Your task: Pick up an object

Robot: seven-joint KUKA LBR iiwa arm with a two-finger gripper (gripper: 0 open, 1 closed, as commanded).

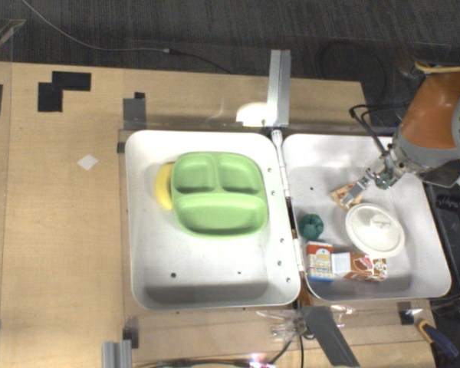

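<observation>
The right bin [438, 276] holds several objects. A tan snack packet [341, 196] lies near its middle, with a white round bowl [375, 229] just below and right of it. A dark green ball [311, 225] sits by the bin's left wall. A small red and blue carton [320, 261] and a brown and white packet [366, 266] lie along the front wall. My gripper [360, 188] reaches in from the right and hangs low, right at the tan packet's upper right end. Whether it touches the packet is too small to tell.
The left bin [149, 278] holds a green divided plate [218, 192] with a yellow object [162, 187] partly tucked under its left edge. A metal post [279, 90] stands behind the divider between the bins. Cables run at the right of the bench.
</observation>
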